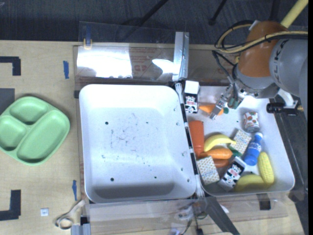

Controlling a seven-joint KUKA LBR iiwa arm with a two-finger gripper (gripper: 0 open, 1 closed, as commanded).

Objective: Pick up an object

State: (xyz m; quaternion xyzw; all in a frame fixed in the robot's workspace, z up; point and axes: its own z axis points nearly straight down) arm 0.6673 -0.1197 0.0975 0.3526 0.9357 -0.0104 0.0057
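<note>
In the right bin (286, 153), toward its far corner, the end effector (224, 105) hangs low over a small orange piece (207, 108) lying just beside a little milk carton (190, 103). The orange piece seems to sit right at the tips, yet whether it is actually gripped I cannot tell (the tool is small and partly blurred here), so its opening is also beyond judging. The arm (274, 58) reaches in from the right at a slant, probably so the wrist clears the bin wall. Nearer the camera the other candidates crowd together: a tall orange carrot-like block (196, 133), a banana (218, 141), a blue bottle (253, 150), a corn cob (265, 165) and a small can (251, 121). They touch and overlap, which makes a clean pick there harder; the orange piece is freer. The left bin (132, 141) is bare of objects, and a green divided plate (33, 129) rests on the worktop (39, 190) well apart.
</note>
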